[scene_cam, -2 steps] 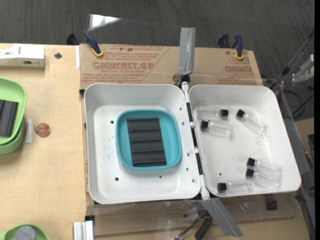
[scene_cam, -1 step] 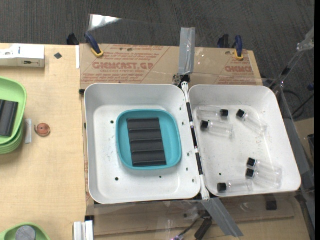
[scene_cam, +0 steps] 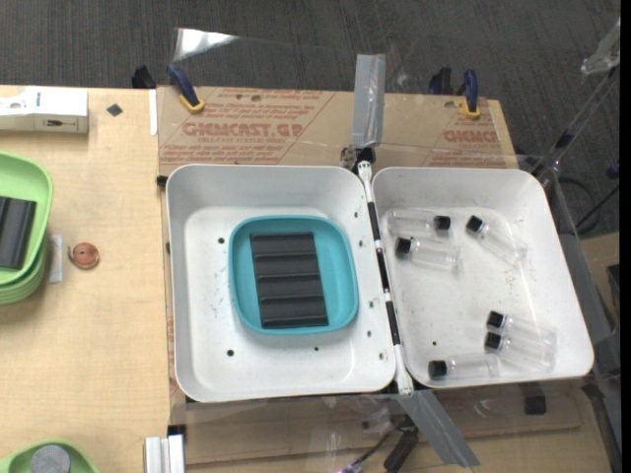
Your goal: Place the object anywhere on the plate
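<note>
Wooden bench (scene_cam: 99, 363), dark carpet (scene_cam: 296, 18) behind, teal plate (scene_cam: 340, 264) in left bin (scene_cam: 197, 343)

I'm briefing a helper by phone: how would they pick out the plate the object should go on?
Find the two white bins side by side; take the left bin. The plate lies in its middle: a teal, rounded-square dish with a dark ribbed insert inside. The right bin holds clear vials with black caps, and the green dishes at the bench's left edge lie outside both bins.

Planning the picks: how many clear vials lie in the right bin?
6, judging by black caps: three in the bin's far half, three nearer. Clear bodies blur; more may hide.
</note>
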`<state>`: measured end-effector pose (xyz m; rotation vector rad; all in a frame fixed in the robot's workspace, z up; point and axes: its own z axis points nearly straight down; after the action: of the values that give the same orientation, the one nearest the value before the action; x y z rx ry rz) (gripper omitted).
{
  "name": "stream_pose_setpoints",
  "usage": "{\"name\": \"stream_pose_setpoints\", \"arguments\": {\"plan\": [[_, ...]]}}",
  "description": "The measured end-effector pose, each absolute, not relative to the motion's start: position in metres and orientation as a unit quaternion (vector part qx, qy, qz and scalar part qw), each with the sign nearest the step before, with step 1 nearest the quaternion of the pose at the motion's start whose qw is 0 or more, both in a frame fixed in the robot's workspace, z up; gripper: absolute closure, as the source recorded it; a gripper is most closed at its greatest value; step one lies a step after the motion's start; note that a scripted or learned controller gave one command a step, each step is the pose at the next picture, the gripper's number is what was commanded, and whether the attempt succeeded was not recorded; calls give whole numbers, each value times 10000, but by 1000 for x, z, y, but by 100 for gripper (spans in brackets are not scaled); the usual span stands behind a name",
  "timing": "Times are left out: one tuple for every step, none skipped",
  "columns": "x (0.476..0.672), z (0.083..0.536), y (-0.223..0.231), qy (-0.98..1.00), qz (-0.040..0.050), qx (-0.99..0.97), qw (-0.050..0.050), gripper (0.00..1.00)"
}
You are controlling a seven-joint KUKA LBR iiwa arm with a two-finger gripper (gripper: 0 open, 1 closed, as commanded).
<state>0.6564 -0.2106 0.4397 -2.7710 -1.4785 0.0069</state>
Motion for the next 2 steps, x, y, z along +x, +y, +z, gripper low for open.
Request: {"name": "stream_pose_setpoints", "arguments": {"plan": [[656, 440, -211, -4705, 22, -8824, 5, 0], [656, 440, -211, -4705, 22, -8824, 5, 0]]}}
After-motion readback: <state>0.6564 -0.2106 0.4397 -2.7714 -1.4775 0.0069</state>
